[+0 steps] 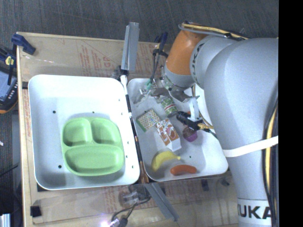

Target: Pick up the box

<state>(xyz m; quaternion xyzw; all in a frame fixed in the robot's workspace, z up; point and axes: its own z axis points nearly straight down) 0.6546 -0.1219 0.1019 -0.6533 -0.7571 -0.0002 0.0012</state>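
A small white carton box [168, 133] with red and brown print lies in the middle of the right bin [214, 161]. Just to its left, a flat green patterned packet [148, 120] lies tilted. My gripper [151, 90] hangs low over the far left corner of the right bin, under the orange wrist band. It is beyond the box and apart from it, with nothing seen in its grasp.
The right bin also holds a yellow banana [163, 159], an orange-red sausage-shaped piece [183, 170], a purple object [190, 135] and a small green pack [170, 106]. A green divided plate [93, 146] lies in the left bin [45, 91]. The grey arm covers the right bin's right side.
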